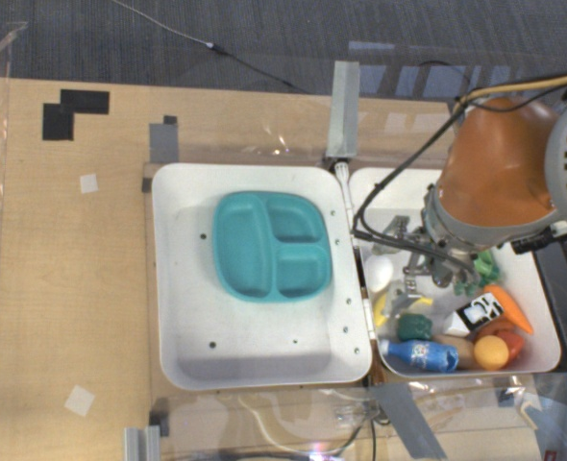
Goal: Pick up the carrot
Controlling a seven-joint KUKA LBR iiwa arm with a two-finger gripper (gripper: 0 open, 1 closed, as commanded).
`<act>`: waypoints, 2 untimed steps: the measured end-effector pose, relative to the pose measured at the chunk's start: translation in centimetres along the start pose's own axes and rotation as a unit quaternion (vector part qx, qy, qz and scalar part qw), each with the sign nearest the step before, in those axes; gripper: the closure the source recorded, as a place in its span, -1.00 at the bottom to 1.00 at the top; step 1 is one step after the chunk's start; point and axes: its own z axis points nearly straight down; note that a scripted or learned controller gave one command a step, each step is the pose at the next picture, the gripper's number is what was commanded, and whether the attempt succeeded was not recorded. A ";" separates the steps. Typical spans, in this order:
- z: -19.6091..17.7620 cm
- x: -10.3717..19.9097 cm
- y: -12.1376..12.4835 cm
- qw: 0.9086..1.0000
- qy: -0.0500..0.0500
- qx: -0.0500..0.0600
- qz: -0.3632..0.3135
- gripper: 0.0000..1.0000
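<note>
The carrot (510, 306) is orange with a green leafy top (482, 266). It lies at a slant near the right wall of the right bin (549, 349). My gripper (428, 275) hangs over the middle of that bin, to the left of the carrot and apart from it. The grey wrist and orange band (495, 166) cover the bin's back part. Nothing is visibly held.
Crowding the right bin's front are a blue bottle (420, 355), an orange ball (492, 352), a dark green item (415, 326), a yellow piece (395, 304), a white egg shape (380, 275) and a black-and-white tag (481, 310). The left bin (178, 353) holds a teal divided plate (271, 245).
</note>
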 end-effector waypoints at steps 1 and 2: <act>0.0 0.0 0.0 1.000 0.000 0.000 0.000 -1.00; 0.0 0.0 0.0 1.000 0.000 0.000 0.000 -1.00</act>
